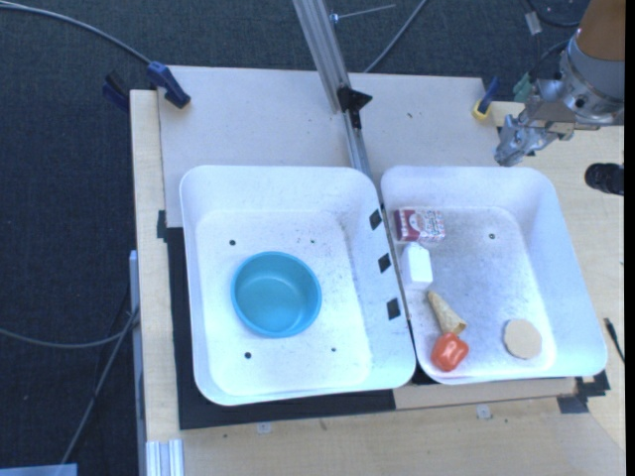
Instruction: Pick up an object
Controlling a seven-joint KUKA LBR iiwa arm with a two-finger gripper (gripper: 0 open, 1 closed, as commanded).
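Gripper (513,151) above right bin's (556,216) far rim — grip state unclear; red pepper (449,351) well apart, near edge.

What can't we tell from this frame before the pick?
- Gripper: small and blurred; finger state unreadable.
- Arm: cut off by the top and right edges.
- Red-and-white carton: print too small to read.
- Blue bowl: depth hard to judge from above.

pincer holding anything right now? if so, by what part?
Nothing held. The pincer hangs above the bench beyond the right bin, with no item between its tips.
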